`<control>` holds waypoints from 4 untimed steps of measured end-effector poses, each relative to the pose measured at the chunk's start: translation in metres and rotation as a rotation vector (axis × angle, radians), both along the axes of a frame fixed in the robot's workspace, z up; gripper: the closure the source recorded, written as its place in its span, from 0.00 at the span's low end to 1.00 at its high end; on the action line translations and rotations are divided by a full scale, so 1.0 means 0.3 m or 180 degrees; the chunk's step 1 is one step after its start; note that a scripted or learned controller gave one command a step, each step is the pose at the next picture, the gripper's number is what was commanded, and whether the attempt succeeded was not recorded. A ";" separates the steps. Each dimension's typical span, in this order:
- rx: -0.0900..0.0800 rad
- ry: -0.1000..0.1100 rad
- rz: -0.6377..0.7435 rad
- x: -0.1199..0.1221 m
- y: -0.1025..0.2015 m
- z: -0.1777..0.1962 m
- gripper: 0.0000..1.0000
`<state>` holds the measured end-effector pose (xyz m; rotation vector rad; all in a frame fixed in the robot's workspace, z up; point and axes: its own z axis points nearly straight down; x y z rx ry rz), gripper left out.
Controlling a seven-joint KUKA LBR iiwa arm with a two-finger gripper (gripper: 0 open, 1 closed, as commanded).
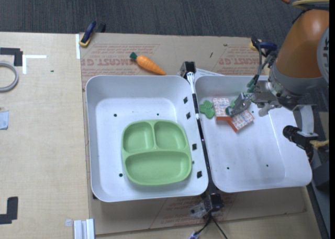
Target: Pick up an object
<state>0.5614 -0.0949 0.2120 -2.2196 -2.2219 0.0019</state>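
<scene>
The claw (239, 106) is hanging low in the right bin (272, 172), its fingers blurred, so open or closed I cannot tell. Beneath it a red-and-white packet (238, 120) is lying, long axis slanting, beside a green toy (207, 108)

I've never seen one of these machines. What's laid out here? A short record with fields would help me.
left bin: holds a green divided plate
right bin: holds a green leafy piece and small red-and-white packets near its far left corner
end effector: low over the packets, grip unclear
arm: grey with orange band, reaching in from the right
outside bins: toy carrot on the cardboard behind the left bin
</scene>
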 end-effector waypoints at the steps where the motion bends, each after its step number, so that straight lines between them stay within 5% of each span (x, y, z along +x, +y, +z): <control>1: -0.0009 -0.0030 0.0422 0.043 -0.062 -0.383 0.00; 2: -0.0028 -0.0051 0.0412 0.047 -0.071 -0.348 1.00; 3: -0.0028 -0.0050 0.0414 0.047 -0.071 -0.348 0.00; 4: -0.0025 -0.0038 0.0909 0.093 -0.041 -0.380 0.00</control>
